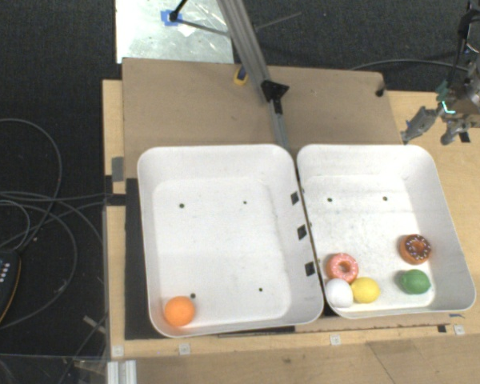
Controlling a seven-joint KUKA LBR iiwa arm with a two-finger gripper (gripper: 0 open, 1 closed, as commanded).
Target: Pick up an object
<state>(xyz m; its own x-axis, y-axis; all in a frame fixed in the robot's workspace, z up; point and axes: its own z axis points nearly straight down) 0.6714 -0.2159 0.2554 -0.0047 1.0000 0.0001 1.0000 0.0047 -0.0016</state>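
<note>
Fingers seen spread apart, nothing held between them, poised over tabletop just beyond far right corner of right bin. Arm entering from upper right. Objects clustered well apart from fingers, at right bin's near end: chocolate donut, green ball, yellow ball, white ball, pink donut. Orange ball lying in near left corner of left bin.
</note>
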